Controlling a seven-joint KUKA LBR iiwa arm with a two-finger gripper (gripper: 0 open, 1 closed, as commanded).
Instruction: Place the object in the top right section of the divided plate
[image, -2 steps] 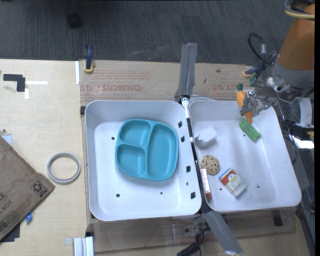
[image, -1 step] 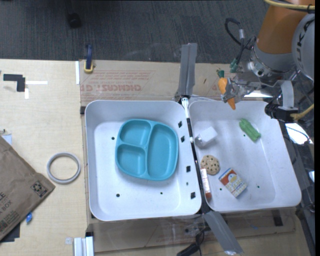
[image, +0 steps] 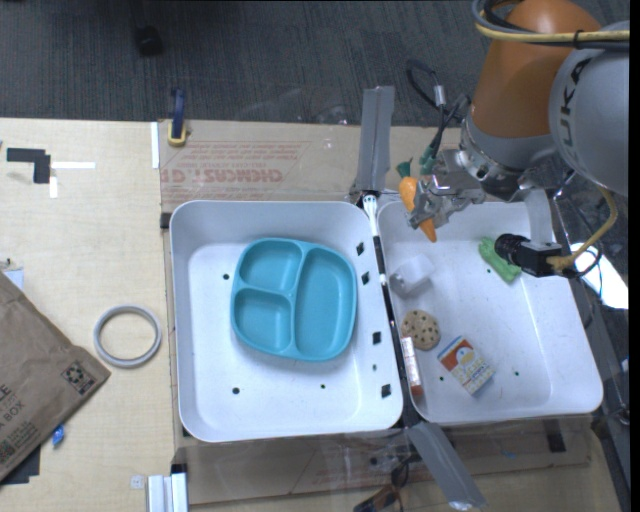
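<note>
In the camera view, the claw (image: 428, 208) hangs over the right bin's (image: 560, 400) upper left corner, closed on a small orange carrot-like toy (image: 412, 194). It looks light, stiff and smooth, so liable to slip. The blue divided plate (image: 296, 298) lies left beyond the bin walls, open above.

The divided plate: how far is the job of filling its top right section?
Done: the claw is over the right bin with an orange carrot-like object between its fingers. In hand: carrying it. Left: moving it to the blue divided plate in the left bin; its sections hold nothing.
</note>
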